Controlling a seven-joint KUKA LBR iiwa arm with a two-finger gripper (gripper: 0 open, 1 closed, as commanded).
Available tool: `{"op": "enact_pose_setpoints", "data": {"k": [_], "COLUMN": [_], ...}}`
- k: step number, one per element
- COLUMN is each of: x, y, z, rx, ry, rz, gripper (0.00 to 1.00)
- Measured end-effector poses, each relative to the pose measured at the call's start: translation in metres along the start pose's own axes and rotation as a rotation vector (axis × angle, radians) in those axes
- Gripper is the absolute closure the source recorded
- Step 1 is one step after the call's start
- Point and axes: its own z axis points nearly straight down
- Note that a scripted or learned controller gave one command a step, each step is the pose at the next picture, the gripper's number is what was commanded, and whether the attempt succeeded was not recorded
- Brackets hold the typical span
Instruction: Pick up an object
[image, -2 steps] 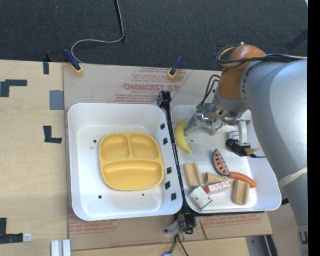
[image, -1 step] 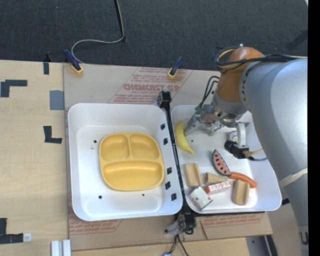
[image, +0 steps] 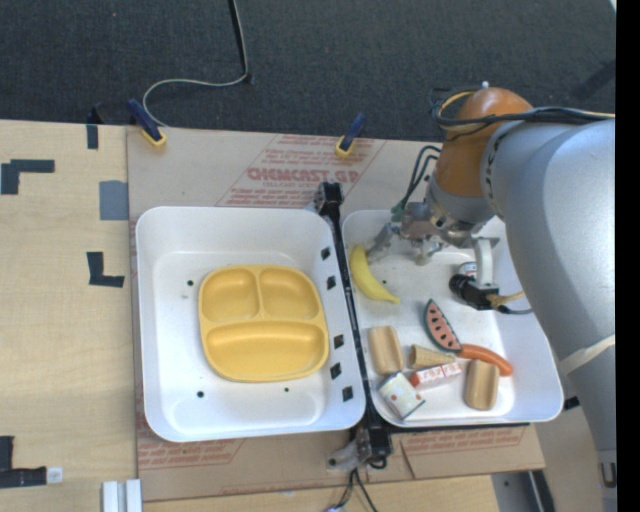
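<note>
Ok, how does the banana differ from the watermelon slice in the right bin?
The banana is plain yellow; the watermelon slice is red with dark seeds and a green rind. The banana lies at the bin's left side near the divider; the watermelon slice lies further right, beside the carrot. Both are curved and lie flat.

Arm (image: 560, 190) cut off by the right edge; its bulk hides the right bin's (image: 520, 405) far right corner and part of that rim. Gripper (image: 405, 243): fingers too small and shadowed to judge their spacing. Small carton (image: 403, 396) print unreadable. Orange stick (image: 487, 357) partly overlapped by the watermelon slice (image: 441, 325). Cardboard sheet (image: 290, 170) lettering partly covered by both bins. Black cable (image: 236, 30) runs out the top edge.
</note>
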Motion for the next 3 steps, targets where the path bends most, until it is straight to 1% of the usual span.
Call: {"op": "enact_pose_setpoints", "data": {"k": [2,3], "x": [0.008,0.008], "y": [-0.001,-0.021], "z": [0.000,-0.001], "rx": [0.001,-0.004], "ry": [-0.006,-0.004], "rz": [0.002,0.002], "gripper": [0.00,0.00]}}
